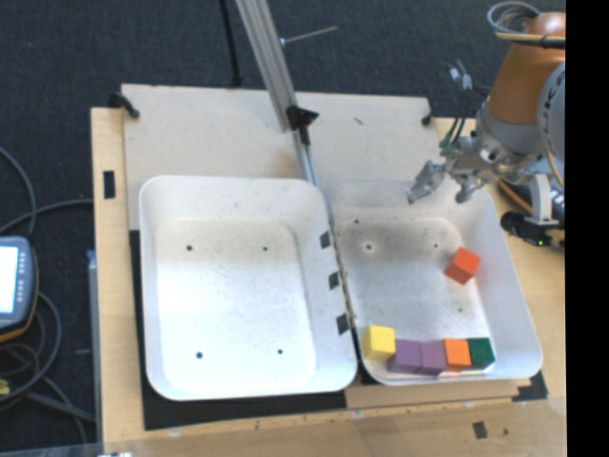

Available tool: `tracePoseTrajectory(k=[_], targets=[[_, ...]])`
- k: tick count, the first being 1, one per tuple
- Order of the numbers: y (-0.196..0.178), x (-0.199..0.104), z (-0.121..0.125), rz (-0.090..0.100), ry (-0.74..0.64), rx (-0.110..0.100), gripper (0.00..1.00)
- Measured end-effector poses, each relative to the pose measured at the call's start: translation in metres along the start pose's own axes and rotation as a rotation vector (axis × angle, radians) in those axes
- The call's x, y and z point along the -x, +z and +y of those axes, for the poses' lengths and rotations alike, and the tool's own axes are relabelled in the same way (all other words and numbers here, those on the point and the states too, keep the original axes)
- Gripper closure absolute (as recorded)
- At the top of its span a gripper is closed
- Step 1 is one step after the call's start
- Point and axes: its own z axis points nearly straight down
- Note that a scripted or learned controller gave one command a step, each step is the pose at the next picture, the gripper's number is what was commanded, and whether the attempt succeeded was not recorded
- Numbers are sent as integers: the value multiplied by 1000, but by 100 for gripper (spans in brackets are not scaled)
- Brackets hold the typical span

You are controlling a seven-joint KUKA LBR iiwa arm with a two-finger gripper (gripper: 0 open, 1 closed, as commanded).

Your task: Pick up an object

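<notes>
Six small blocks sit in the right-hand shallow white bin [506, 284]. Lone orange cube [462, 266] lies tilted near that bin's right wall. Along the bin's near edge, a row: yellow cube [381, 340], two purple cubes [420, 355], orange block [458, 352], green block [481, 351]. Two-finger gripper [444, 186] hovers over the bin's far rim, fingers spread, nothing between them, well apart from the lone orange cube.

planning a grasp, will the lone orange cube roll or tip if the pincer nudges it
The orange cube has flat faces, so it would likely slide rather than roll. It looks rigid and probably light. It sits apart from the others, so a nudge could skid it across the right bin.
</notes>
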Motion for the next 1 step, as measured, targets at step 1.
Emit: tracePoseTrajectory(k=[1], targets=[[88, 18, 12, 1, 6, -4, 0]])
